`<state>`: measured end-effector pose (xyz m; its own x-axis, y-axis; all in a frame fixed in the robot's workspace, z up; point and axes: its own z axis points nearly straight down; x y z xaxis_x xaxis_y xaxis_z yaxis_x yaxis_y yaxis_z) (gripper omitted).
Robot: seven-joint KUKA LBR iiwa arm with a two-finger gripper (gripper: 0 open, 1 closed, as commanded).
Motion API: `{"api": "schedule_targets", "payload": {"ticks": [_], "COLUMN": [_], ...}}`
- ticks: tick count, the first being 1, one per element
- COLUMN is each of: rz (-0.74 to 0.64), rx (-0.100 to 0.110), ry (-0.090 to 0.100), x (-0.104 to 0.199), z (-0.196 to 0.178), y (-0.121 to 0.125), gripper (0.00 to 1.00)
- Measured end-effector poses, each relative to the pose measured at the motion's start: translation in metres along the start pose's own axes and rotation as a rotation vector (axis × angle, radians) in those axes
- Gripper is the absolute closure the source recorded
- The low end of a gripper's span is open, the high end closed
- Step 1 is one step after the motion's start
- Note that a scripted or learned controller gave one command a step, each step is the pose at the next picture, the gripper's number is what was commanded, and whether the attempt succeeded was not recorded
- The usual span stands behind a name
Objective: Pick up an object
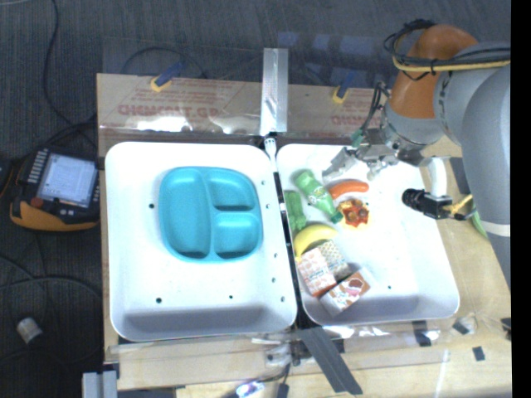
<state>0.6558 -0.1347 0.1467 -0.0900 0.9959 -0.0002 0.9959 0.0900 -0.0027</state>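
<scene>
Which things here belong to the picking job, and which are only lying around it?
Job:
gripper, above the right bin
green bottle
orange carrot-like toy
yellow fruit
small cartons

Lying about:
blue divided tray in the left bin
handheld screen on the floor

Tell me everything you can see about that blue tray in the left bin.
The blue tray is a turquoise, rounded-corner dish that looks like smooth plastic, split into one long compartment on the left and two smaller ones on the right. It lies flat, open side up, near the middle of the left bin, resting on its white floor. Nothing else touches it.
</scene>
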Motion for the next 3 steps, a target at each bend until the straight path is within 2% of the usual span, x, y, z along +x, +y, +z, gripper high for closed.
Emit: {"api": "schedule_targets", "payload": {"ticks": [1,2,3], "rz": [-0.106,-0.296,-0.172], "rx": [-0.011,-0.001,-0.012], "ry": [-0.007,-0.003,0.000], "x": [-0.024,-0.021,-0.030], "z": [0.057,0.008,0.058], "y": [-0.024,-0.022,-0.041], "gripper": [0.00,0.00,0.00]}}
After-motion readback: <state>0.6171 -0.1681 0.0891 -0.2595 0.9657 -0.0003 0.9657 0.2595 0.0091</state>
